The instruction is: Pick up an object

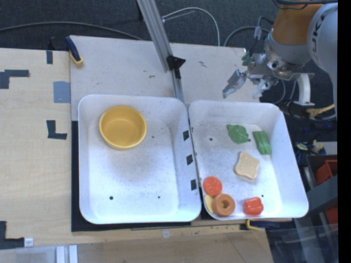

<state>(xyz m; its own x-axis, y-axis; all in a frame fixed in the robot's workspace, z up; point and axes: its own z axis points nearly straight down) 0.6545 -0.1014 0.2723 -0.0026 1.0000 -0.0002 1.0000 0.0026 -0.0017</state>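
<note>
Bench of pale wood (33, 163) lies nearest. On it two shallow white plastic bins: the left one (88, 201) holds a round yellow bowl (123, 126); the right one (285, 163) holds a brown ring doughnut (224, 204), red tomato slice (213, 186), red pepper piece (253, 205), tan bread slice (247, 165) and two green pieces, perhaps leaves (237, 133). Beyond its far rim my two-finger gripper (245, 85) hangs spread, gripping nothing, above dark carpet (66, 10).

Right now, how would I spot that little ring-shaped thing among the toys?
Look in the right-hand white bin, the one holding several small toys. Go to its near edge, where three items sit in a row. The doughnut is the middle one, tan-brown with a hole, between a flat red tomato slice and a solid red-orange piece.
</note>
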